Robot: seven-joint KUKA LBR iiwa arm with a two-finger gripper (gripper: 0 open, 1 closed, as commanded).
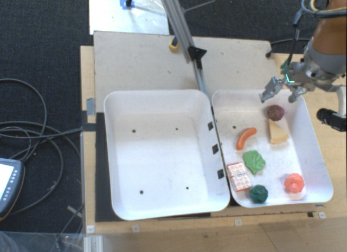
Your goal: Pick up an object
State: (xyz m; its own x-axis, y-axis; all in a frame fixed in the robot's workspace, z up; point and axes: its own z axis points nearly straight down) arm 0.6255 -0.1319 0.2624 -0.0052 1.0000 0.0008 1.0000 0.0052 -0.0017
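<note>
The pincer (282,90) hangs open and holds nothing, just above the dark red ball (275,112), which lies beside the cheese wedge (278,132) in the right bin (320,161).

Seven items lie in the right bin (317,137), beside the left bin (116,153).

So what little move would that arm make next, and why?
Probably a short drop straight down. The gripper hangs open over the far end of the right white bin, with the dark maroon ball just below its fingers and nothing between them yet.
</note>
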